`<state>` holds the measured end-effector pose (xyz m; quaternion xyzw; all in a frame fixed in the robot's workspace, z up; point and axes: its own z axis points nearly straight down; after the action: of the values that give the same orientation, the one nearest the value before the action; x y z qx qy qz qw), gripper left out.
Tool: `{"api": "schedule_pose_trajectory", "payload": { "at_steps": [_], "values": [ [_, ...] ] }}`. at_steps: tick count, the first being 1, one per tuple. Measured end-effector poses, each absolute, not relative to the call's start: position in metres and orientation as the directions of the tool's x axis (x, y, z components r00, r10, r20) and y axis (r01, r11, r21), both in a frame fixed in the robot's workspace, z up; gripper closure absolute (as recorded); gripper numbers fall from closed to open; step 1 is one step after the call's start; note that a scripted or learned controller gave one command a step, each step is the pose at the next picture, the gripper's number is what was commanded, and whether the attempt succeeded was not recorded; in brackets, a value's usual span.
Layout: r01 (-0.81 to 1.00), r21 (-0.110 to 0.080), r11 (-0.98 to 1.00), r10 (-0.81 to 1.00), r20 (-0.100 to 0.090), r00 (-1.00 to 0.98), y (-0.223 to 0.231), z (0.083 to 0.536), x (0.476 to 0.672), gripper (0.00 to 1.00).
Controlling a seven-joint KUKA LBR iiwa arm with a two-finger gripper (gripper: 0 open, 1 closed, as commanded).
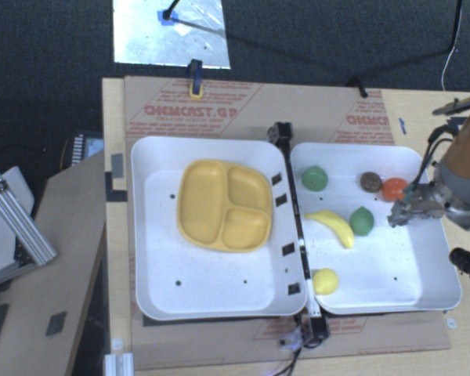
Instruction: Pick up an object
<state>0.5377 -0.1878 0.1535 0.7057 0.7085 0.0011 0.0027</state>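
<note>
The right bin [392,288] holds a green ball [314,178], a banana [333,227], a second green fruit [362,221], a brown object [370,182], a red-orange object [394,188] and a yellow lemon [325,281]. My gripper [402,212] hangs over the right part of this bin, just below the red-orange object and to the right of the second green fruit. Nothing shows between its tips. The arm enters from the right edge.
The left bin [157,288] carries a yellow divided plate [223,204]. A black divider [292,225] runs between the bins. Cardboard lies under both bins, with a shiny metal sheet [171,22] beyond them.
</note>
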Motion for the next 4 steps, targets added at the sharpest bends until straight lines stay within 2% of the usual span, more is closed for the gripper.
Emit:
{"api": "schedule_pose_trajectory", "payload": {
  "at_steps": [1,2,4],
  "values": [
    [1.000,0.006,0.004,1.000,-0.002,-0.004,-0.188,0.210,0.529,1.00],
    [1.000,0.008,0.005,1.000,-0.003,-0.005,-0.191,0.275,0.532,1.00],
    [1.000,0.002,0.010,1.000,0.001,-0.010,-0.087,0.269,0.548,1.00]
  ]
}}
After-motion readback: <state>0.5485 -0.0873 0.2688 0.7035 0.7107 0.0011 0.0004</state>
